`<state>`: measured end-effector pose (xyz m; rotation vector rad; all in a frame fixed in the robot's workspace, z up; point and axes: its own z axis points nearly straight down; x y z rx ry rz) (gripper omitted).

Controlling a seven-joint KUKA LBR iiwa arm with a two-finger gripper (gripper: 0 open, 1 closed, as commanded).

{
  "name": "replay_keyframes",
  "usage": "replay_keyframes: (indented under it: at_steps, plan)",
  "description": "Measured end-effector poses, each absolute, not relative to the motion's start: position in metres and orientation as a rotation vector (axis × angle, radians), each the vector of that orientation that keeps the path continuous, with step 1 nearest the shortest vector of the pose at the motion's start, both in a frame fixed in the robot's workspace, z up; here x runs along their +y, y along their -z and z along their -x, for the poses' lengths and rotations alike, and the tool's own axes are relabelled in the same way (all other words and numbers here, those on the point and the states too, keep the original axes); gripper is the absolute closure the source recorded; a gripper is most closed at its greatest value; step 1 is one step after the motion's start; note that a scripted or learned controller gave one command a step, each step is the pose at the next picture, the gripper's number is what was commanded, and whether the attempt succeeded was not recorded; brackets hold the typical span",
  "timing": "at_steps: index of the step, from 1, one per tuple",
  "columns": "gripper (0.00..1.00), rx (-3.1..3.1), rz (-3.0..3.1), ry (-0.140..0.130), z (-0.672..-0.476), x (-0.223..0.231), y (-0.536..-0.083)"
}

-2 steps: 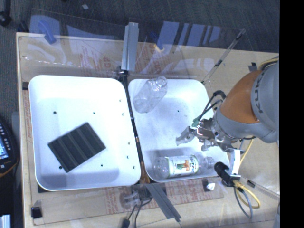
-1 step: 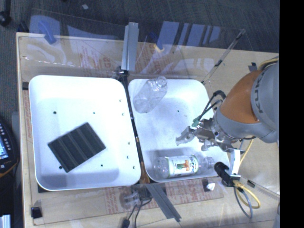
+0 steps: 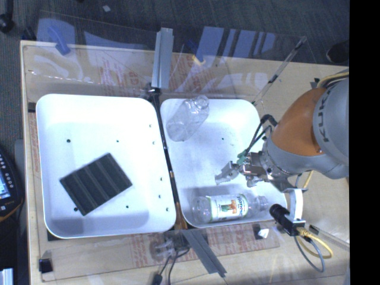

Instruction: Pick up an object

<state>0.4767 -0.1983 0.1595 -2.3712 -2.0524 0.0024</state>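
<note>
Dark ribbed panel (image 3: 96, 183) flat in the left bin (image 3: 47, 111), labelled bottle (image 3: 225, 208) lying in the right bin (image 3: 237, 108), fingers (image 3: 227, 174) spread just above that bottle, nothing gripped — approach step, needing a descent onto it.

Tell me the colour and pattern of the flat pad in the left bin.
The pad is dark grey to black with parallel ridges along its length, seen in the camera view.

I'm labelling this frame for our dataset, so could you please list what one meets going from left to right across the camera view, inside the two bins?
Dark ribbed panel in the left bin → clear empty bottle → labelled bottle lying in the right bin → gripper.
</note>
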Motion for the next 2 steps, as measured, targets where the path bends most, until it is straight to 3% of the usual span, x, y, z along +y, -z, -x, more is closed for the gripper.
replay_keyframes:
  at_steps: [1, 2]
  plan:
    - [0.0, -2.216, 2.227, 0.001, -0.478, -0.142, -0.229]
    - [0.0, -2.23, 2.209, -0.002, -0.477, -0.176, -0.125]
